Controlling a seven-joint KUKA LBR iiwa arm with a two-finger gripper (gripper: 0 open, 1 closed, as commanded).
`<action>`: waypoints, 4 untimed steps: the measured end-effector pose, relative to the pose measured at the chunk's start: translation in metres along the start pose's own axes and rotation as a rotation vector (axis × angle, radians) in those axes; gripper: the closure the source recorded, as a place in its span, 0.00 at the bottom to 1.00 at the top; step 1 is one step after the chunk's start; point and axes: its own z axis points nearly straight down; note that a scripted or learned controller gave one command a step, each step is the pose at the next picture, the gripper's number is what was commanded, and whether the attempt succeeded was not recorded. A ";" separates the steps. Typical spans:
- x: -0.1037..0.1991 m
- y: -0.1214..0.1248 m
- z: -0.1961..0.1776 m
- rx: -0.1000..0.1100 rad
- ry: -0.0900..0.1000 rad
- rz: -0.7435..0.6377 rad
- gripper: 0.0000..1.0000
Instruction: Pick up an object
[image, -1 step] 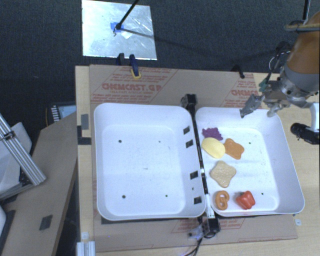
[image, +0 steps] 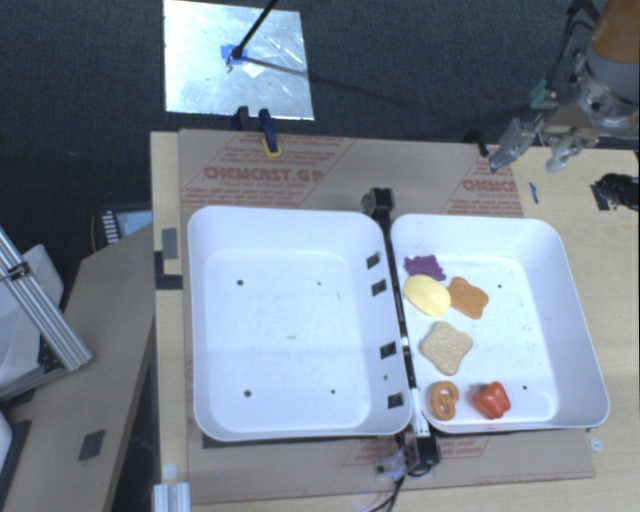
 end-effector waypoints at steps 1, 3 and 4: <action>-0.013 -0.001 -0.179 -0.008 -0.003 0.002 0.00; 0.056 -0.015 -0.188 0.010 0.003 -0.002 1.00; 0.128 -0.021 -0.156 0.014 0.005 -0.003 1.00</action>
